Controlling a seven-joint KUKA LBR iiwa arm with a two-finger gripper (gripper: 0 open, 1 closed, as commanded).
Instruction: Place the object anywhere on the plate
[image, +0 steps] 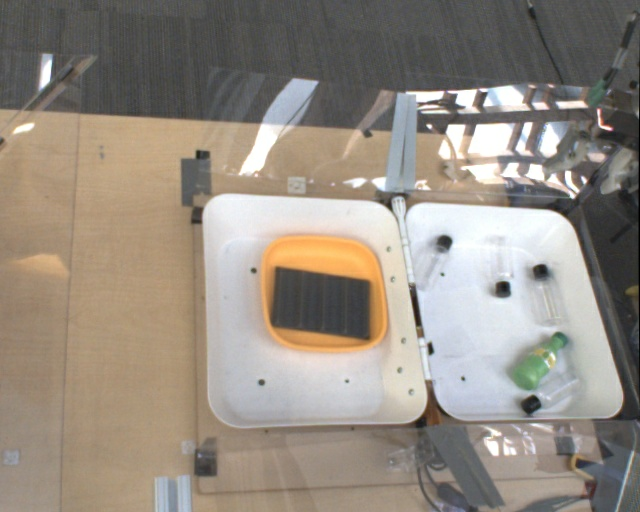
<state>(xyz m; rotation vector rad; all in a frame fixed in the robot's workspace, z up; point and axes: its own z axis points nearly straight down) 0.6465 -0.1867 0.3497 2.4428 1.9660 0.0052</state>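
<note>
The orange plate (323, 341) sits in the left bin (232, 380), near the middle of the frame, with a dark ribbed rectangular pad (322, 303) lying flat on its floor. The right bin (590, 300) holds the loose things: a small green bottle (537, 364) lying on its side at the lower right, a clear vial with a black cap (548, 392) just below it and touching or nearly touching it, further clear vials higher up (500, 268) (543, 292), and one black-capped piece at the upper left of that bin (441, 243). The task does not say which object is meant; the green bottle is the most likely candidate, being the easiest to see and the bulkiest. It looks like light, thin plastic: smooth and rounded, so likely slippery, prone to rolling, and possibly yielding if squeezed hard. The best hold would be across its widest green belly, fingers straddling the short axis, and not at the paler neck that points to the upper right, where it tapers and could squirt out. The vial pressed close beneath leaves little room for a finger on that side, so a nudge or a double pick is a risk. The clear vials look hard, light and slick, and hard to judge by sight. The gripper appears nowhere over the bins, and whether it is released or clenched cannot be told.
</note>
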